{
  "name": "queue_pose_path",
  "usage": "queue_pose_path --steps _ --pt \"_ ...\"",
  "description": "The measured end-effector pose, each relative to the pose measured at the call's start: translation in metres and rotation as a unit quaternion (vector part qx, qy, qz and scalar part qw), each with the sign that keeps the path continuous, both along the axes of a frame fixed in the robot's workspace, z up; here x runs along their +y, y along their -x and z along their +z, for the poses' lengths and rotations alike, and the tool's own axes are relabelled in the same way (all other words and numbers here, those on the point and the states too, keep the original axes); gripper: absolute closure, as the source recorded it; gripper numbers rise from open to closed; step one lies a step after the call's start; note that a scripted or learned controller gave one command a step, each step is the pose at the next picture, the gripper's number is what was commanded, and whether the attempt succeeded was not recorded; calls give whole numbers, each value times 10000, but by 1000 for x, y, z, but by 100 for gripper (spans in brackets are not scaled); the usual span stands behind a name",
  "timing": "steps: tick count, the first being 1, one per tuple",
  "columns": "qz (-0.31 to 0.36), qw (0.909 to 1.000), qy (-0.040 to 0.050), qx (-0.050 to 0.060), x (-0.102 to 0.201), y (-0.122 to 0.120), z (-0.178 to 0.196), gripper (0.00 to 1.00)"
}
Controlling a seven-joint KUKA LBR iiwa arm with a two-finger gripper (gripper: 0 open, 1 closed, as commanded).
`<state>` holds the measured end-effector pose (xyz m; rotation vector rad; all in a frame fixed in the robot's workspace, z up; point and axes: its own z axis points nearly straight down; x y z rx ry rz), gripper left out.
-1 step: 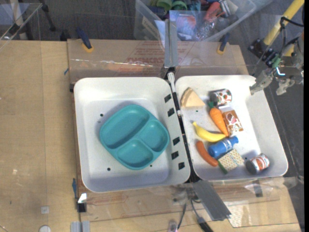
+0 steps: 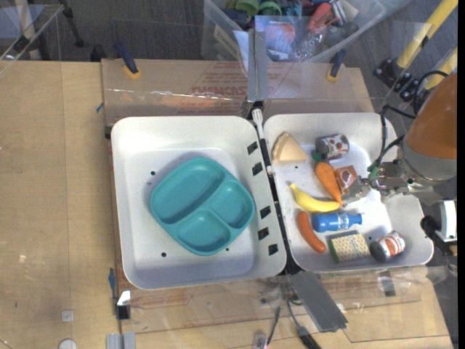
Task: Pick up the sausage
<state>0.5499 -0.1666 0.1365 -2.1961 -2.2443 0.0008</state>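
Observation:
The sausage (image 2: 311,232), a short orange-red link, lies near the front left of the right bin (image 2: 404,202), just below a yellow banana (image 2: 315,201) and left of a blue bottle (image 2: 336,222). My gripper (image 2: 361,187) reaches in from the right and hangs low over the middle of that bin, beside a brown packet (image 2: 347,176) and a carrot (image 2: 328,180). It is up and to the right of the sausage, with the blue bottle between them. Nothing shows in its grasp.
The right bin also holds a tan wedge (image 2: 288,150), a small can (image 2: 333,146), a cracker box (image 2: 349,246) and a tipped can (image 2: 387,246). In the left bin (image 2: 131,195) lies a teal divided plate (image 2: 201,205). A clear tub of toys (image 2: 290,9) stands behind the bins.

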Motion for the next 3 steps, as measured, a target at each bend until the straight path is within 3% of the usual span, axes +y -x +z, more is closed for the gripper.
queue_pose_path --steps 1,2,3 --pt "-445 9990 -5 13 67 -5 -4 0" --pt "-352 9993 -5 -86 72 33 -46 0" --pt "935 9956 0 -6 128 70 47 0"
